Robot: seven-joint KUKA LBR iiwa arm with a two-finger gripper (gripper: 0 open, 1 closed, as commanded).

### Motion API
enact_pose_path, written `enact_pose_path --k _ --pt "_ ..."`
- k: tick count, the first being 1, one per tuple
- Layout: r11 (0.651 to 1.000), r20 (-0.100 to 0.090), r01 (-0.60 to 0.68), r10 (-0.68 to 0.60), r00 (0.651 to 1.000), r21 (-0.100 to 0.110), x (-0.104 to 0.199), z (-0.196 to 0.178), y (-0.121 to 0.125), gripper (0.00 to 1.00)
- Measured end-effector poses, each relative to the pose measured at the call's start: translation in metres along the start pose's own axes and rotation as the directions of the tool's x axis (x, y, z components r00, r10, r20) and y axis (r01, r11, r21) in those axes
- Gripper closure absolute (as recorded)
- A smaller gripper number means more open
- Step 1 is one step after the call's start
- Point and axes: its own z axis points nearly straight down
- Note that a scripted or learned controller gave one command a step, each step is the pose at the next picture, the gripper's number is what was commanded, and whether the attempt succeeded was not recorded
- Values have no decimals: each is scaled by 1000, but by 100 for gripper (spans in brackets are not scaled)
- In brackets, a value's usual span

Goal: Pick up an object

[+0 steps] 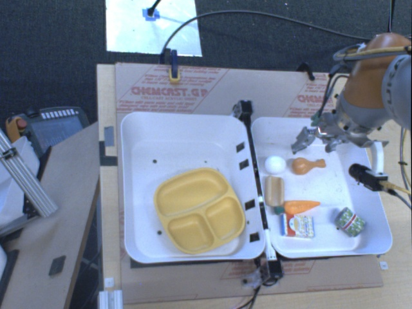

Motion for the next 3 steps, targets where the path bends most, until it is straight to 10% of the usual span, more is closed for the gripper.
enact_pose_path --k 2,3 --pt "1000 9 -2 2 1000 -21 -3 69 -2 0" --pt "1000 11 -2 2 1000 -30 -3 55 1 100"
